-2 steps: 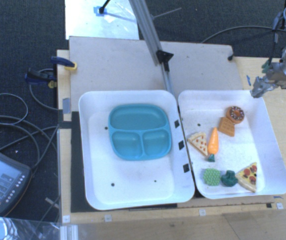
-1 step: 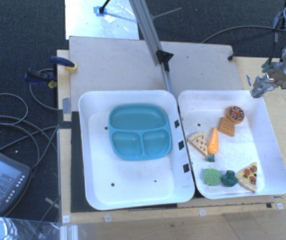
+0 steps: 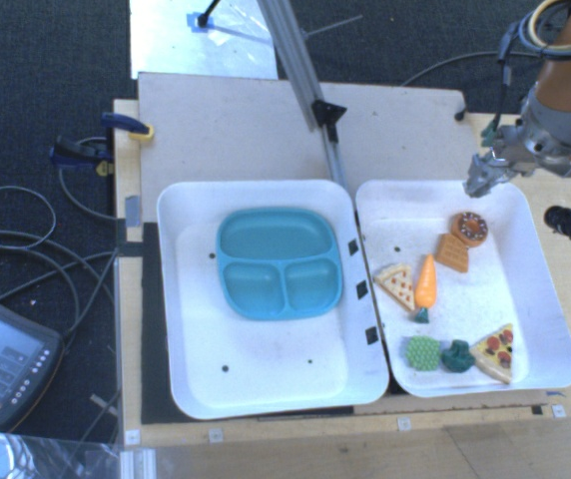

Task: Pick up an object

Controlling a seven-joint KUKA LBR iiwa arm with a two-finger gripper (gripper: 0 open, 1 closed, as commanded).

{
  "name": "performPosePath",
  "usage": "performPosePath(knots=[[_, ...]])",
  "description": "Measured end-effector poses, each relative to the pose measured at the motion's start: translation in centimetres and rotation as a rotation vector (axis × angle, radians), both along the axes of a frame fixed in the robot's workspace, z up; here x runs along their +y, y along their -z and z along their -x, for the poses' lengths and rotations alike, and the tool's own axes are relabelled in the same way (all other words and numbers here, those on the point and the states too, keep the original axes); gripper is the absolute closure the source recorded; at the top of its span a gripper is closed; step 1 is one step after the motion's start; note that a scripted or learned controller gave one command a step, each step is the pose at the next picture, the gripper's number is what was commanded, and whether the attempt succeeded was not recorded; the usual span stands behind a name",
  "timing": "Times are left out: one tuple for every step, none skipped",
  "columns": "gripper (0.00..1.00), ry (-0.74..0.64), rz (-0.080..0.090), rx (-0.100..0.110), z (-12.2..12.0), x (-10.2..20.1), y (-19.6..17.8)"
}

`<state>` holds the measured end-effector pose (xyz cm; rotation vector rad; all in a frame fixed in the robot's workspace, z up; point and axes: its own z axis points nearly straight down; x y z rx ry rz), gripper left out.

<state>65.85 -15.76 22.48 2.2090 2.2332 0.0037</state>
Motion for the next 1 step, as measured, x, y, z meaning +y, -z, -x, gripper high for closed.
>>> performPosePath(knots=[[1.0,0.0,0.0,0.001,1.09,4.98,-0.68]])
